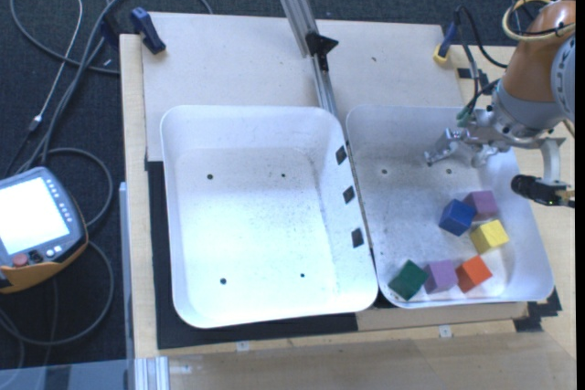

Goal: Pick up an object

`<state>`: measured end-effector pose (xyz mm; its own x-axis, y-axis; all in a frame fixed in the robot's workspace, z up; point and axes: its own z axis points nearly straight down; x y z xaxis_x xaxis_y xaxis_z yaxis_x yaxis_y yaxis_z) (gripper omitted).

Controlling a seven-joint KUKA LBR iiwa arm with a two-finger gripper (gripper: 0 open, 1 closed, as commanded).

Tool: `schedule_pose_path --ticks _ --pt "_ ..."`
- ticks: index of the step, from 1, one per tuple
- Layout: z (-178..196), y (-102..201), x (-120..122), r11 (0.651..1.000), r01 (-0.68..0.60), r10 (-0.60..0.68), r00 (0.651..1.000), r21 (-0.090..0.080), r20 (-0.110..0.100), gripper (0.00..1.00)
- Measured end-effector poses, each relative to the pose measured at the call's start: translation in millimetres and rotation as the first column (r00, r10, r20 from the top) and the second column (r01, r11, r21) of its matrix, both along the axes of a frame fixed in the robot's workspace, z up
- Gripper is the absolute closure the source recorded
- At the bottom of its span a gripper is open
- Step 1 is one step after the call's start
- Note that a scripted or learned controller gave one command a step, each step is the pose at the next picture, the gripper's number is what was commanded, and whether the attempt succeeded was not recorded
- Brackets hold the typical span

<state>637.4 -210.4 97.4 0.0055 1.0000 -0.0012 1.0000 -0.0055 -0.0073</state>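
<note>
Dark carpet w/ cables, pale bench (238, 59), two white bins side by side. Left bin (183, 132) bare inside. Right bin (393, 128) has 6 blocks clustered at near-right corner: blue block (456, 216), purple block (482, 202), yellow block (490, 235), orange block (473, 273), lilac block (441, 275), green block (409, 279). My gripper (445, 152) sits over right bin's far part, pointing left, well apart from the blocks. Nothing between my fingers. How far open they are, can't tell from this angle. Pendant (32, 224) on floor, left.
</note>
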Motion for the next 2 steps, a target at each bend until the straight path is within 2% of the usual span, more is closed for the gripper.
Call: schedule_pose_path --ticks 1,2 --pt "2 23 -38 1.0 -0.005 0.005 1.0 0.004 0.002 0.0" --pt "44 3 -5 1.0 -0.007 0.007 1.0 -0.002 0.015 0.0"
